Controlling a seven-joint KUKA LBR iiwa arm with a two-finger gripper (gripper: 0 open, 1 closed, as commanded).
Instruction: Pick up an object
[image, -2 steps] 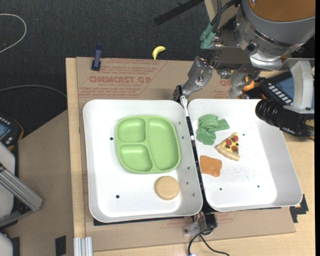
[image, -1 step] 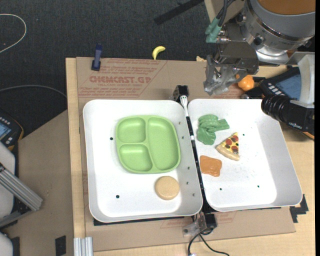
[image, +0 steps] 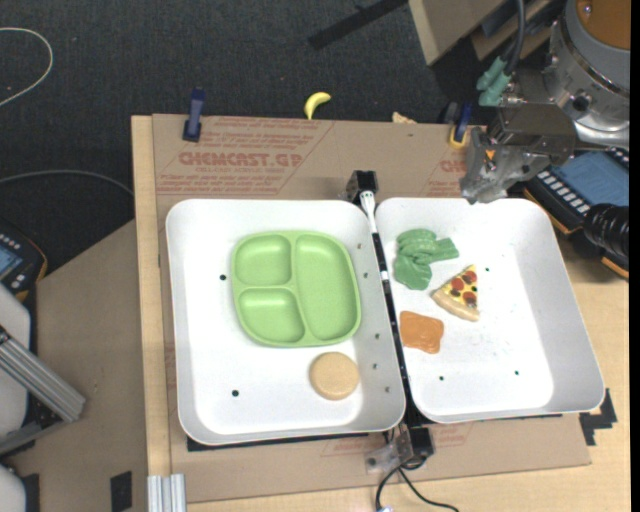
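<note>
While the gripper (image: 480, 190) hangs over the right bin's (image: 540, 300) twelve o'clock rim, holding nothing, its spread beyond telling, the approach seems underway. Green lettuce (image: 420, 256) lies toward seven o'clock of it; the next move likely calls for descending there.

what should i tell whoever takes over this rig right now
Gripper: above the right bin's far edge, nothing between its fingers.
Right bin: green leafy toy, pizza slice, orange piece.
Left bin: green divided plate and a tan round disc.
Done: nothing picked up yet.
Left: descend onto one object, grasp it, lift it.
</note>
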